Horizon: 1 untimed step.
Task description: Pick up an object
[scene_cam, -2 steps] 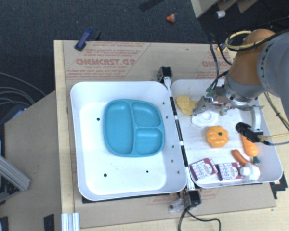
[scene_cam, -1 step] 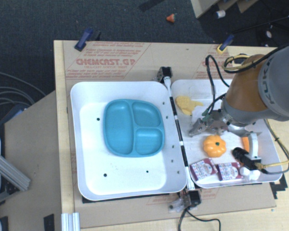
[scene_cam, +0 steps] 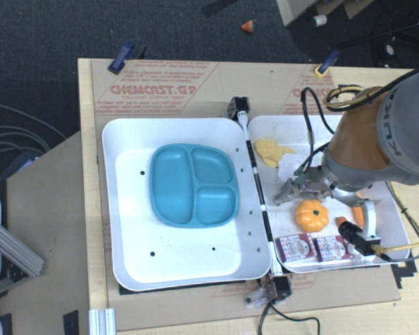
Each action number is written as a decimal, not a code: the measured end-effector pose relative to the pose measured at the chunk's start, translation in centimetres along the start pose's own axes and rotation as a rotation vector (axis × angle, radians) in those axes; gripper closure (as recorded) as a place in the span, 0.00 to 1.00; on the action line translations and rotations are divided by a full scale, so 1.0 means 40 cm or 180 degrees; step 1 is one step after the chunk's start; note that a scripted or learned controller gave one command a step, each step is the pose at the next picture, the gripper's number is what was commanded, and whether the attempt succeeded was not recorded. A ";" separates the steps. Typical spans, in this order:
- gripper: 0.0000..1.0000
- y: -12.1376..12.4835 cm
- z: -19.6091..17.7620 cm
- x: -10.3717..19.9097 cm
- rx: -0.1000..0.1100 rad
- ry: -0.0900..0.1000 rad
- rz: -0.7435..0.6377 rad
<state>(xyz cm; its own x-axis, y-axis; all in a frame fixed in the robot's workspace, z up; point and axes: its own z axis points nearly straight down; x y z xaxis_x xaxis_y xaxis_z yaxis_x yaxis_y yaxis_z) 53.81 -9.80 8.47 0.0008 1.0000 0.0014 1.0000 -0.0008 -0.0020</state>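
In the right bin lie a small orange pumpkin, a pale yellow piece near the far left corner, a small orange carrot-like piece and a red-and-white packet along the front wall. My gripper hangs low over the bin's left half, just up and left of the pumpkin. The grey arm with its orange band covers the bin's right part. I see nothing between the metal fingertips.
The left bin holds a blue sectioned plate. A black divider strip runs between the bins. Cables loop over the right bin's back. A blue clamp sits at the bench's far left corner.
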 end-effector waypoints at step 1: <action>0.00 0.019 0.001 0.015 -0.0009 -0.0004 -0.0002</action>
<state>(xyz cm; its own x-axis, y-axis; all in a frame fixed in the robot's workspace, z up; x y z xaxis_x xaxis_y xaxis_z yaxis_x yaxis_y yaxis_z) 54.57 -9.21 8.44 0.0003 1.0000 0.0002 1.0000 -0.0003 0.0007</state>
